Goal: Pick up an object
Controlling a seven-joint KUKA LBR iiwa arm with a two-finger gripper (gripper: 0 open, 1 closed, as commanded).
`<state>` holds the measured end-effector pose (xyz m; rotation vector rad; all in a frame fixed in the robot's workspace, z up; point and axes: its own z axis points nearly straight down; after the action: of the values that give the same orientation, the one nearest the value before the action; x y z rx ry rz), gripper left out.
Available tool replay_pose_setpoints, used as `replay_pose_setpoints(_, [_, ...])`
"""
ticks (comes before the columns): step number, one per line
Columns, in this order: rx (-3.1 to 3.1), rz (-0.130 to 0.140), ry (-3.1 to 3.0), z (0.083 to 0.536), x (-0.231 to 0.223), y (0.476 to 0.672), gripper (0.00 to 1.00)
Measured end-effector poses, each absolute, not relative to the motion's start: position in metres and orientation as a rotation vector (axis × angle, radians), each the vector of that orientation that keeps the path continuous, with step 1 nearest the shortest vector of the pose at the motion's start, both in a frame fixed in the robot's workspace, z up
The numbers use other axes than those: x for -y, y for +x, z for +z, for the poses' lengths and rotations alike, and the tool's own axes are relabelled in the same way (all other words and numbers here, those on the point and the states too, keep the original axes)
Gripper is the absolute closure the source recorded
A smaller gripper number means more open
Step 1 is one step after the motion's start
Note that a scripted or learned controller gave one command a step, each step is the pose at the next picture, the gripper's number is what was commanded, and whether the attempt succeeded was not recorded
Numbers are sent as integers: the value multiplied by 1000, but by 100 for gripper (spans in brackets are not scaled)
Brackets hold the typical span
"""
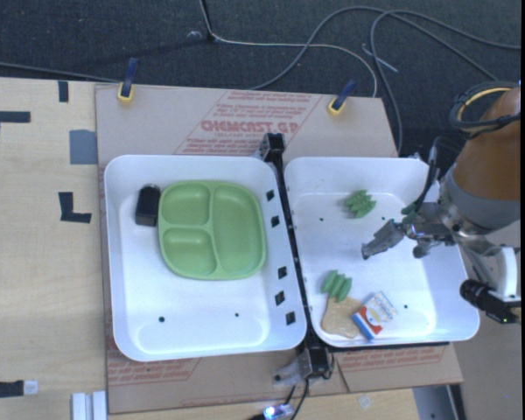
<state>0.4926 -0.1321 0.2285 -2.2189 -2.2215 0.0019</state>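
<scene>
Gripper (394, 239) over right bin (420, 175), fingers spread, nothing between them; green piece (360, 203) just up-left.

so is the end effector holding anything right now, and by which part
Nothing is held: the end effector hovers over bare floor of the right bin, apart from the green pieces.

The gripper (394, 241) hangs over the right bin (420, 175), fingers apart, between two green pieces (360, 203) (336, 284).
</scene>
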Motion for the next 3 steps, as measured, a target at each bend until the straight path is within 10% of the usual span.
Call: replay_pose_setpoints(3, [2222, 3, -2220, 83, 114, 492, 0])
